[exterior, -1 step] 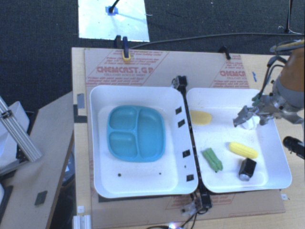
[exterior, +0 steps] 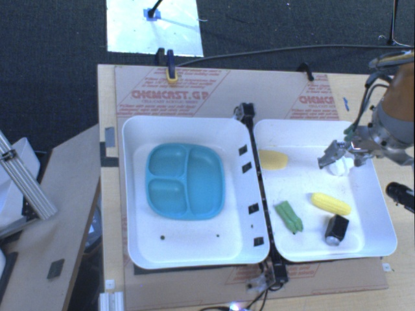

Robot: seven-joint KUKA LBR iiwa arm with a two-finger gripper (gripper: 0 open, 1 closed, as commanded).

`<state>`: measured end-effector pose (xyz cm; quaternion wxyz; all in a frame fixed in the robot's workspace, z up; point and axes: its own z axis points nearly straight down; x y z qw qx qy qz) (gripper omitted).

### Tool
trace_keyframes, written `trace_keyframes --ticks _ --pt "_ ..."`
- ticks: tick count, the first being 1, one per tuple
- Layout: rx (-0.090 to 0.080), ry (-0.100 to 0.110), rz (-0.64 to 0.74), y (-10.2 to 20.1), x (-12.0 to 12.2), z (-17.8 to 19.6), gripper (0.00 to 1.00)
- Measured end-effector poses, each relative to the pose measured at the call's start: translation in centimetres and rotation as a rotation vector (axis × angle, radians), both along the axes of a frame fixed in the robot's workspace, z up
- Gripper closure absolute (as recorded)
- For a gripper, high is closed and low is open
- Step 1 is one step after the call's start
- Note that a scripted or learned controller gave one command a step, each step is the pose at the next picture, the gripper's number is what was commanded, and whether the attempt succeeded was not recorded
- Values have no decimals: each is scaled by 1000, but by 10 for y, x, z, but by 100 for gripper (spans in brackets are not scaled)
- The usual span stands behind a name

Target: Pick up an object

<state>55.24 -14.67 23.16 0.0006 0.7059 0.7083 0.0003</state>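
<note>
The worktop (exterior: 110,193) carries a printed sheet (exterior: 207,89); on it two white bins sit touching, left bin (exterior: 139,238) and right bin (exterior: 376,238).

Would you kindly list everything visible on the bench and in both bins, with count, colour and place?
bins: two, white, side by side on the bench
divided plate: one, blue, in the left bin
rounded piece: one, yellow, right bin, far left part
corn cob: one, yellow, right bin, middle
pea pod: one, green, right bin, near edge
can: one, black, right bin, near right corner
white object: one, right bin, under the gripper
gripper: one, grey, above the right bin's far right part
</note>
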Motion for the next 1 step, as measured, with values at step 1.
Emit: trace_keyframes --ticks 1 --pt "1 1 -2 5 -8 -54 0"
